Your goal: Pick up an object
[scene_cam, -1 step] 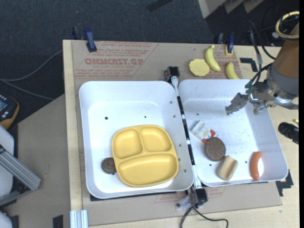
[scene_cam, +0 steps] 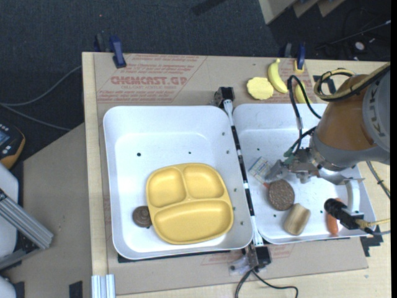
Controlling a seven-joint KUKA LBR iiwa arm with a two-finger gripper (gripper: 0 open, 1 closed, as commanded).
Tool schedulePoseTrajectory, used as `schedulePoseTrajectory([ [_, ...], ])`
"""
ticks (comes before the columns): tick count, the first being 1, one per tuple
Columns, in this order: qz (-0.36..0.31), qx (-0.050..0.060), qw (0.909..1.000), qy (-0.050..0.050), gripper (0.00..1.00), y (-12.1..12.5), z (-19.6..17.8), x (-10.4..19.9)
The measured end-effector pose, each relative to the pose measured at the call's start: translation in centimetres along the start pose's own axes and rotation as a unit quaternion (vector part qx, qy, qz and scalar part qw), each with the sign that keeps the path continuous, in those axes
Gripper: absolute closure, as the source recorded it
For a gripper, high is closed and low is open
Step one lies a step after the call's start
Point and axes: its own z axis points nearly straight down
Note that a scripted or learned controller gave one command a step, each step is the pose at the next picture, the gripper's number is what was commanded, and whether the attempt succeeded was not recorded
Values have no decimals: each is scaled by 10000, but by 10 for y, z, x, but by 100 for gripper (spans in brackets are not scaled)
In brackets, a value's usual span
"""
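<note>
Down on the bench, the gripper hangs just above the brown disc, open or closed I can't tell, seemingly mid-approach and needing to centre, then descend.

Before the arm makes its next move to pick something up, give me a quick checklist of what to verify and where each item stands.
1. Gripper over a bin with objects: ok, it hangs over the right bin.
2. A target close by: ok, the brown disc lies just below the gripper in the camera view.
3. Disc clear of neighbours: cannot tell; the tan block sits right beside it, and contact is unclear.
4. Gripper free of any load: cannot tell from this angle.
5. Left bin things out of the path: ok, the yellow tray and the small brown piece lie there, across the divide.
</note>
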Motion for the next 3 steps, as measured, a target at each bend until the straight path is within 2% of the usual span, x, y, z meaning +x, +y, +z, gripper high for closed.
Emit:
schedulePoseTrajectory([
  [1,8,-34,10000,-10,0,-33,27,9],
  [2,-3,-85,10000,-31,0,-4,25,11],
  [3,9,-51,10000,-16,0,-29,25,7],
])
